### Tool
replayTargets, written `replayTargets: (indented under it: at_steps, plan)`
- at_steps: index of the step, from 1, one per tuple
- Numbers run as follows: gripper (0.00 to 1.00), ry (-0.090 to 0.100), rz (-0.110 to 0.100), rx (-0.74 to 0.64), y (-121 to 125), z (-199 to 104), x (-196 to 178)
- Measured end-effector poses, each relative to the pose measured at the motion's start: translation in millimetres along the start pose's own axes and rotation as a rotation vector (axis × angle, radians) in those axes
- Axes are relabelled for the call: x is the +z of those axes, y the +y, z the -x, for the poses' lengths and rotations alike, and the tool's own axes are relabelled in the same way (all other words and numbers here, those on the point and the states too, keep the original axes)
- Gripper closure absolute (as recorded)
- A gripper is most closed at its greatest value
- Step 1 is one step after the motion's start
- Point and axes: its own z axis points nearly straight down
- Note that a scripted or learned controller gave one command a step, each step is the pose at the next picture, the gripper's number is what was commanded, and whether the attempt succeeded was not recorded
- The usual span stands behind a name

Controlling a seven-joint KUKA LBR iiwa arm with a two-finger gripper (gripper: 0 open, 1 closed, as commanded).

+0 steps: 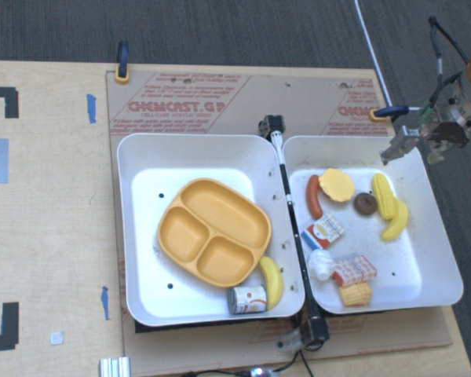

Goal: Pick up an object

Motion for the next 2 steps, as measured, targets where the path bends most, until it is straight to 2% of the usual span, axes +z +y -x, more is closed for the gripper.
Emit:
replayTargets:
  at_steps: [1,2]
  plan:
    - [0.00,0.009,-0.005,-0.003,-25.3,46.8,164.4]
    - [0.00,0.001,0.002,0.000,-21.6,-15.4,182.4]
